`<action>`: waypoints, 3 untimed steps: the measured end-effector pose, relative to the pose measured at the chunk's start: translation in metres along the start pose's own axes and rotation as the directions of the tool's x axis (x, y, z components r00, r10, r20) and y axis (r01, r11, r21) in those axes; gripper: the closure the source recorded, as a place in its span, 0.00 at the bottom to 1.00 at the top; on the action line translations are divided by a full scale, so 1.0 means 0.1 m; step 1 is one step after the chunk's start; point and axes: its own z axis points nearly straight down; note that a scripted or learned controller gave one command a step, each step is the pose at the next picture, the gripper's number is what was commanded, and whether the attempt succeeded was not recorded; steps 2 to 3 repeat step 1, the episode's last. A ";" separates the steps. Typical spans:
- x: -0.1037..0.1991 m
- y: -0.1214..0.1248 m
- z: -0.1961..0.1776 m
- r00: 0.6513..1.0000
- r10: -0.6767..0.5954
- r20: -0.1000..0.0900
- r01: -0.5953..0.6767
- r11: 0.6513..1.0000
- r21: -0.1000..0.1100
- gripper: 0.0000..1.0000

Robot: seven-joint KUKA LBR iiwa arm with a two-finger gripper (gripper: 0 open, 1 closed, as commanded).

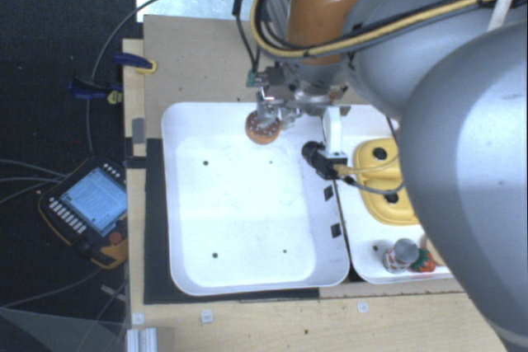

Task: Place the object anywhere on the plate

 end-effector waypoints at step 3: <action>-0.04 0.00 0.00 1.000 0.005 0.003 -0.005 1.000 0.001 0.00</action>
